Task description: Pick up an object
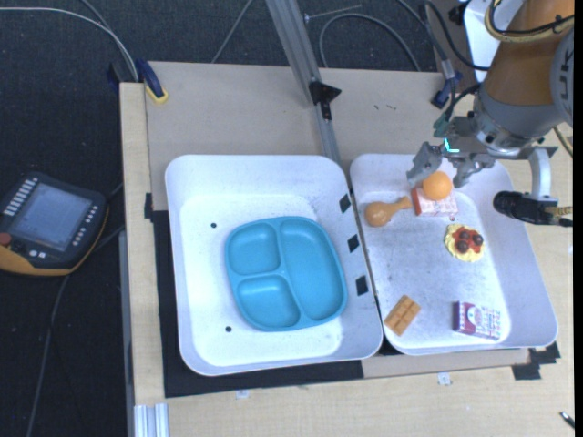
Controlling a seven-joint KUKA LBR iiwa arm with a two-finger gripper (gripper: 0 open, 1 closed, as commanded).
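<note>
My gripper (444,167) hangs over the far part of the right bin (519,330), its fingers spread apart with nothing between them. Just below it lies an orange ball (437,186) on a small red and white box (435,205). A tan drumstick-shaped toy (386,211) lies to the left of the box. A yellow tart with red berries (465,242) sits at mid-right. A tan cracker (402,313) and a maroon and white packet (476,320) lie near the front edge.
The left bin (196,185) holds a blue divided plate (285,272). A metal pole (296,35) slants down to the gap between the bins. A handheld pendant (46,221) lies on the floor at the left.
</note>
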